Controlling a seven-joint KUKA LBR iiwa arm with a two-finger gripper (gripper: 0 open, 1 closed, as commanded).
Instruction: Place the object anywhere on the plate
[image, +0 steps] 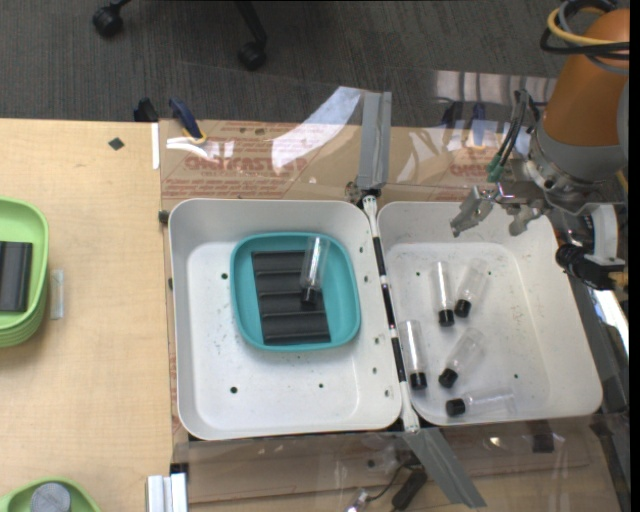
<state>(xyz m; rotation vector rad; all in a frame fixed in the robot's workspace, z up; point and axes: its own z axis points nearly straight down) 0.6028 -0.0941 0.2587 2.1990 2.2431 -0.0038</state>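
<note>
Tube (311, 268), clear with black cap, lies on teal plate (341, 335) in left bin (200, 330), across dark ribbed insert (280, 300); task looks met. Right bin (520, 400) keeps spare tubes (441, 292) as stock. Gripper (494, 212) hovers above right bin's far edge, fingers spread wide, holding nothing, likely placed to pick again. Green tray (20, 270) sits on counter (80, 400), well apart.

The grey arm (590, 120) with its orange band reaches in from the right at the upper corner, its pincer (495, 212) hanging low with both fingers seemingly spread apart and nothing visible between them.
</note>
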